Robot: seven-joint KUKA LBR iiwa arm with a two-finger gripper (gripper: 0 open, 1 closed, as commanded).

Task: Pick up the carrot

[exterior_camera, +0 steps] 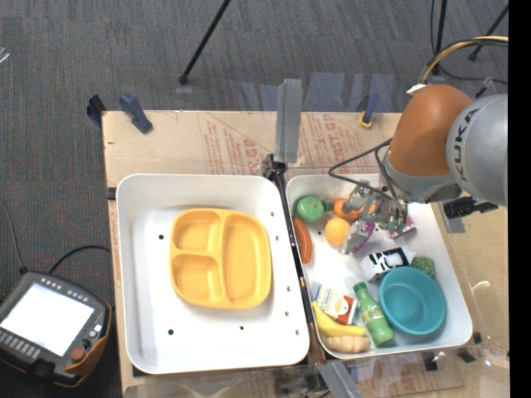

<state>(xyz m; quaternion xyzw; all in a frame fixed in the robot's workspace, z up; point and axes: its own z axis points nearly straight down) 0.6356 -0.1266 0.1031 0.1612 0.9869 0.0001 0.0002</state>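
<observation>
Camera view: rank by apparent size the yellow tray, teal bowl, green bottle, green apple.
1. yellow tray, clearly largest
2. teal bowl
3. green bottle, longer than the apple but thin
4. green apple
The last two look close in area; that order is unsure.

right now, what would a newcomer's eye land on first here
Probably the bright yellow divided plate, alone in the left bin. Next, the right bin crowded with toy food beside a teal bowl, with the grey and orange arm's gripper hovering over the carrot near the green apple.
</observation>
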